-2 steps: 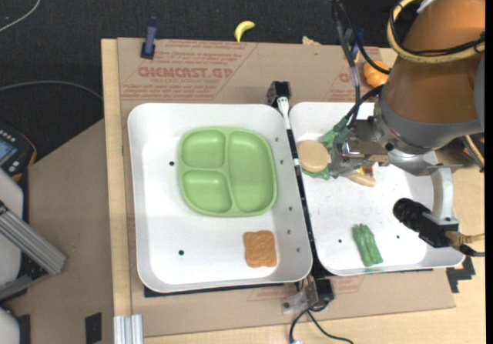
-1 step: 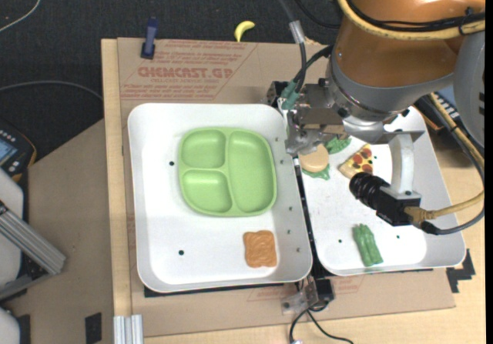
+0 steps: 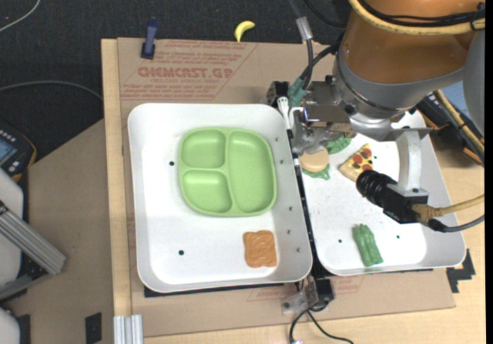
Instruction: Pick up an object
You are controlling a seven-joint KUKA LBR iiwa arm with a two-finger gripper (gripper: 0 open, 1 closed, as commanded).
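Note:
My gripper (image 3: 310, 135) hangs over the far left corner of the right bin (image 3: 431, 254), under the big grey and orange wrist. Just below it in the view lies a round tan bun-like piece (image 3: 314, 161) on a bit of green. A pizza slice toy (image 3: 357, 163) lies to the right of that, and a small green leaf (image 3: 337, 146) sits beside the gripper. Near the bin's front lies a green ridged vegetable piece (image 3: 367, 245). Nothing is visibly between the gripper's tips.
The left bin (image 3: 150, 204) holds a green divided plate (image 3: 228, 171) and a brown waffle piece (image 3: 260, 248). A black cylinder (image 3: 385, 195) with a cable hangs over the right bin. A yellow banana (image 3: 244, 28) and a blue clip (image 3: 149, 39) lie behind the bins.

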